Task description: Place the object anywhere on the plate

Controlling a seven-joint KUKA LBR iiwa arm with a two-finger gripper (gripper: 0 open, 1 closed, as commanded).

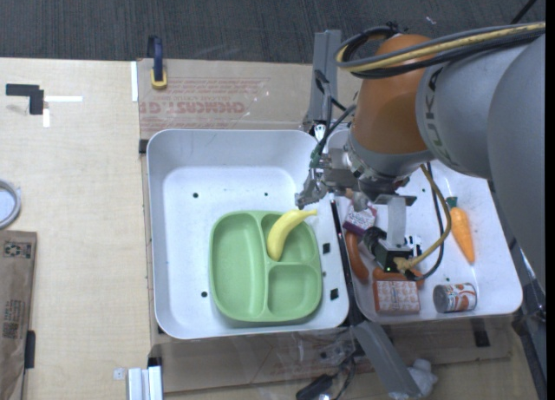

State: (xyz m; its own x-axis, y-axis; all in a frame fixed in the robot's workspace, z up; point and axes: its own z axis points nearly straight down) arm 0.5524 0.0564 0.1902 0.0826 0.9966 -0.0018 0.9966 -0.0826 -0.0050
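One yellow plastic banana [286,228] is the object we track; it lies on the light green, three-compartment plastic plate [247,290], across the upper right compartment, with its stem end poking over the plate's upper right rim. The plate sits in the left shallow white bin [173,216]. The gripper [319,183] hovers just above and to the right of the banana's stem end, near the wall between the bins; nothing sits between its fingers that we can see, and we cannot tell how wide they stand. We judge the placement itself as good as done: banana rests on plate, apart from the gripper. What we think is left is for the arm to pull clear. In the right white bin [499,207] we note an orange toy carrot [462,229], a small tin can [453,297] and a red-labelled box [396,296]
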